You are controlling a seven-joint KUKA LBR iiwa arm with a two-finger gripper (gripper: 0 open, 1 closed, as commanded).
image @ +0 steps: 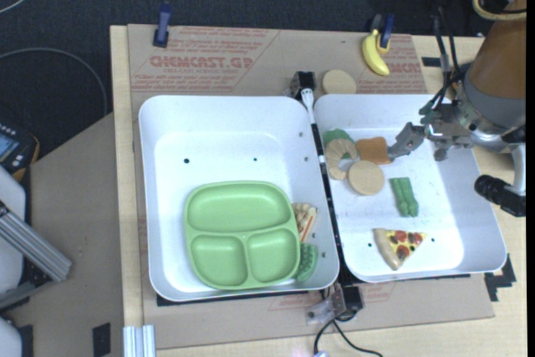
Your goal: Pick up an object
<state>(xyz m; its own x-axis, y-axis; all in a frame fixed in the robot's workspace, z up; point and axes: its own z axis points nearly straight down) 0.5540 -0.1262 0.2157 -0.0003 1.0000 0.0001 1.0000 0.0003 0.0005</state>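
the claw [411, 140] reaches in from the right over the right bin [476, 205], its grey fingers pointing left and slightly down toward a cluster of toy food; whether they are spread or pressed together i cannot tell, since the tips blur into one dark shape, and nothing shows between them. just left of the tips lies an orange-brown piece [373, 150], very near the claw, though contact is unclear. touching that piece on its left is a tan round cracker [339, 155] with a small green piece [336, 135] tucked above it, and just below sits a round tan disc [366, 178]. to the right of the disc, apart from it, a green pickle-like piece [405, 196] lies lengthwise, and nearer the front edge of the bin rests a pizza slice [398, 245] with red toppings. behind the claw the arm [500, 71] rises with its orange band above the grey wrist. the left bin [217, 138] holds a green divided plate [242, 233], with some small pieces wedged at its right side against the bin wall. on the bench [209, 58] behind the bins, a yellow banana [375, 54] and a tan disc [338, 83] lie outside.
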